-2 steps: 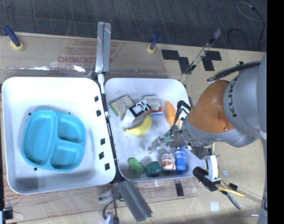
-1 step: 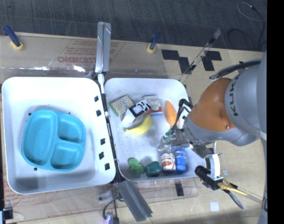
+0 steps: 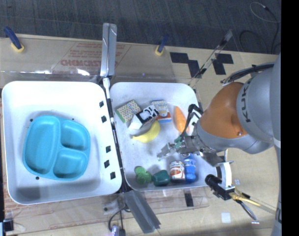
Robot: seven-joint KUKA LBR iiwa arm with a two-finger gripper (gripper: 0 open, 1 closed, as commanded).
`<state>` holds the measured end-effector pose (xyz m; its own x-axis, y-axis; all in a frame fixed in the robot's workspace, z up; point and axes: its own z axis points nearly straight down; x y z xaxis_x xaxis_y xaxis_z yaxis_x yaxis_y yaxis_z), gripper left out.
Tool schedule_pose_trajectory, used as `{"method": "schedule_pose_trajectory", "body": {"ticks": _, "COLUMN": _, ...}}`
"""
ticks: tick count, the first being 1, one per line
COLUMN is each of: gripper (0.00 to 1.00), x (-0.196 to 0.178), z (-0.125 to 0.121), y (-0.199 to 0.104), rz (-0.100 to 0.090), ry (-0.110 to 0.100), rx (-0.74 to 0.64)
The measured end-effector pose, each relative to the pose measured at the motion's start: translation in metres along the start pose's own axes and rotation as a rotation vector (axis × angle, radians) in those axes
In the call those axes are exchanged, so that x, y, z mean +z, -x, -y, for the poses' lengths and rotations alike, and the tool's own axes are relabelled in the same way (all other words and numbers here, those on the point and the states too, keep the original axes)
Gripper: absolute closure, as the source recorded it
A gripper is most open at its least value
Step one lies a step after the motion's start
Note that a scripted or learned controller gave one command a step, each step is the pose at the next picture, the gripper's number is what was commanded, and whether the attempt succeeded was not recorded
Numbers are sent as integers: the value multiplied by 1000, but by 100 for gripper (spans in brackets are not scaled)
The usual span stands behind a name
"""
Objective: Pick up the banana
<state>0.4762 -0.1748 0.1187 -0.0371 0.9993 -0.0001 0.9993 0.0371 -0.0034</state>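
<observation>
The banana (image 3: 148, 132) is seen mid-bin (image 3: 139, 90), bare floor below it; the empty pincer (image 3: 170, 149) is spread just beside.

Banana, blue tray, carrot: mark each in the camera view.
banana (image 3: 147, 133): camera view, middle of its yellow curve, right bin.
blue tray (image 3: 56, 146): camera view, central divider between its compartments, left bin.
carrot (image 3: 179, 119): camera view, middle of its orange body.

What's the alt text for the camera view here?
Overhead view of a grey and orange robot arm reaching from the right into the right bin, its gripper low beside a yellow banana lying among small packages, cans and toy food. The left bin holds a blue divided tray.
</observation>
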Motion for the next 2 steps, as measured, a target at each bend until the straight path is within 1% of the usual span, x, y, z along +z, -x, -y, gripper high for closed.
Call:
{"method": "schedule_pose_trajectory", "body": {"ticks": 1, "gripper": 0, "x": 28, "z": -68, "y": -50, "rz": -1, "ry": -1, "rx": -46}}
{"method": "schedule_pose_trajectory", "body": {"ticks": 2, "gripper": 100, "x": 18, "z": -68, "y": -50, "rz": -1, "ry": -2, "rx": -49}}
